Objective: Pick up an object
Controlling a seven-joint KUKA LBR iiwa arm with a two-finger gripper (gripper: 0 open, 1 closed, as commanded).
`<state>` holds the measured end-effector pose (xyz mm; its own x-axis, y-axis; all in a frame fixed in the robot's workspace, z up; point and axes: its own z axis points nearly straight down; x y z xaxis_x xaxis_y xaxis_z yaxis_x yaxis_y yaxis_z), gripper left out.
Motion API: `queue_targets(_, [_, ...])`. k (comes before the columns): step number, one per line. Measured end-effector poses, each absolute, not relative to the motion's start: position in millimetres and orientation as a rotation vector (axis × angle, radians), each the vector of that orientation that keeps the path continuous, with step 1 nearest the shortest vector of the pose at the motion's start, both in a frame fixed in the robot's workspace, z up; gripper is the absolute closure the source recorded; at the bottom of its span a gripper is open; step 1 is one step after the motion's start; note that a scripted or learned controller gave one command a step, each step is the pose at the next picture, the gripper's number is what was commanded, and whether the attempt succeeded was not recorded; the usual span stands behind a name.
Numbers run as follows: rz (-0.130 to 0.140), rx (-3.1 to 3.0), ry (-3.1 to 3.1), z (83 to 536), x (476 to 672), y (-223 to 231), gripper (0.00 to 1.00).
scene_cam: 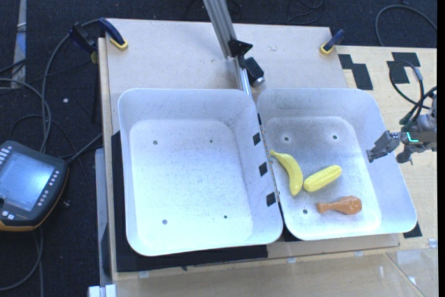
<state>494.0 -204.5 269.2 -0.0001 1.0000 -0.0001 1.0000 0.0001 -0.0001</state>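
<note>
Two white bins (188, 108) on bench (174, 52)

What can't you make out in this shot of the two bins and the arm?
- End effector: small and dark at the right bin's rim, open or shut unclear.
- Arm: cut off by the picture's right edge.
- Orange object: too small to identify.
- Handheld screen: display unreadable.
</note>
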Motion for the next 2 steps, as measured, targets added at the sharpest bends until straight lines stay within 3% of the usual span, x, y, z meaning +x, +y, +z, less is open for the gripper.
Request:
queue_targets(1, [0.000,-2.221,-2.222,269.2,494.0,-204.5,0.00])
queue_targets(2, [0.003,-2.219,-2.220,226.3,497.6,-204.6,0.00])
